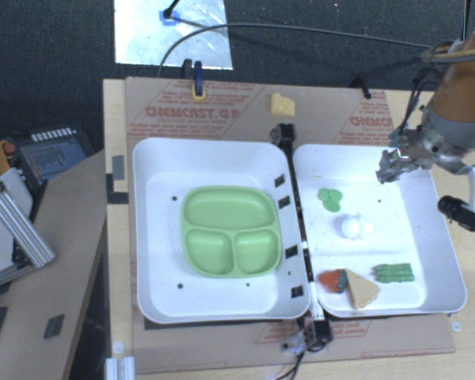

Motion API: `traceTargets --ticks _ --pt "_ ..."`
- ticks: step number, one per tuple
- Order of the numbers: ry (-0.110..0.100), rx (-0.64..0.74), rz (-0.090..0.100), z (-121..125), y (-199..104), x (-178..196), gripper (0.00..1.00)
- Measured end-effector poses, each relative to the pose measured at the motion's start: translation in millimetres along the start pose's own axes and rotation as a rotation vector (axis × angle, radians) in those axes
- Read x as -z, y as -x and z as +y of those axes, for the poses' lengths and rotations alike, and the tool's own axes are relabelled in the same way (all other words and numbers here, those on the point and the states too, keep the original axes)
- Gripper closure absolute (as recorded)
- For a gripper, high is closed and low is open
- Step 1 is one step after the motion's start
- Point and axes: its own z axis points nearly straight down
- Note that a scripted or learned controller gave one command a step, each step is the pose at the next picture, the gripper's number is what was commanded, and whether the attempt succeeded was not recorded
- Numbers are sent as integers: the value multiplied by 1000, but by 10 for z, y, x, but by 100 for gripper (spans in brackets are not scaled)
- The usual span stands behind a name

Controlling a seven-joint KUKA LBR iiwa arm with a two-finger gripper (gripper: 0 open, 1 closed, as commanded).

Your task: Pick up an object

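Tan wedge (362,290) at right bin (439,244) front; gripper (390,169) near far edge, finger state can't tell

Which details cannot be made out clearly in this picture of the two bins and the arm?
- Hand, camera view: small and dark over the right bin; open or shut cannot be told.
- Arm: cut off by the right edge.
- Red item: partly covered by the tan wedge; its shape is unclear.
- White item: pale against the white bin floor, outline blurred.
- Green tray in the left bin: compartment depth unreadable.
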Motion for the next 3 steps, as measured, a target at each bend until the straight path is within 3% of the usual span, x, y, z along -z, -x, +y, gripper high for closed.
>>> traceTargets --ticks 1,3 --pt "-2 1 1 14 3 290 100" --pt "-6 8 5 -142 -1157 309 100"
